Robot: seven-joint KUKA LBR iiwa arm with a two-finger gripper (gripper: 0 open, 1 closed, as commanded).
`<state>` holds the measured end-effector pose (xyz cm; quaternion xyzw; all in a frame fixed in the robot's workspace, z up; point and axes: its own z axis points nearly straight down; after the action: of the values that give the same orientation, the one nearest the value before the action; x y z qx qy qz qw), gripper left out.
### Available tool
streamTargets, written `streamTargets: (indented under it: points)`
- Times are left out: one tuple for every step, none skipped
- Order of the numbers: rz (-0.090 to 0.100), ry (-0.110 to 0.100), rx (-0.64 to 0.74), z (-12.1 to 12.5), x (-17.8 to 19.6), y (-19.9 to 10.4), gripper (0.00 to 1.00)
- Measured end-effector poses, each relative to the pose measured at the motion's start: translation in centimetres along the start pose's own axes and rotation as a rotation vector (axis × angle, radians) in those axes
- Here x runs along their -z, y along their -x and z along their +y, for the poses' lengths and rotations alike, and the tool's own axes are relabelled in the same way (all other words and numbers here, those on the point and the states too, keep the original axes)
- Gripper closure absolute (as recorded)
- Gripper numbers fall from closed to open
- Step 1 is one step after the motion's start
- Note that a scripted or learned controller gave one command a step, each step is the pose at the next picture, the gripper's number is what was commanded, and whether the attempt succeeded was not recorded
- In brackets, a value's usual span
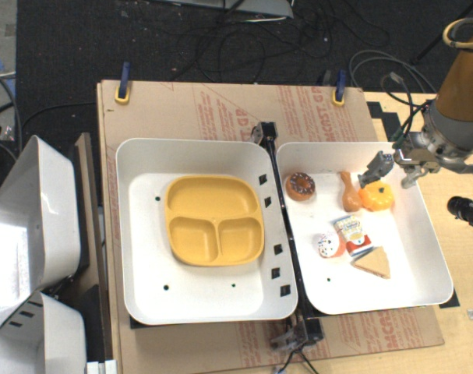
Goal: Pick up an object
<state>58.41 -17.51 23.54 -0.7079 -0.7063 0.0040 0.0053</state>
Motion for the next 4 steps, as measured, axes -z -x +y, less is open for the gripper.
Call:
streamTargets:
  points:
    - [-0.003,0.013,0.003,0.2,0.8,-0.1,0.0]
    - [-0.002,0.01,0.003,0.8,-5.4,-0.4,0.0]
    - [-0.002,0.01,0.001,0.7,-9.8,0.1,0.0]
    - [-0.002,0.011,0.001,0.8,-14.5,0.0,0.0]
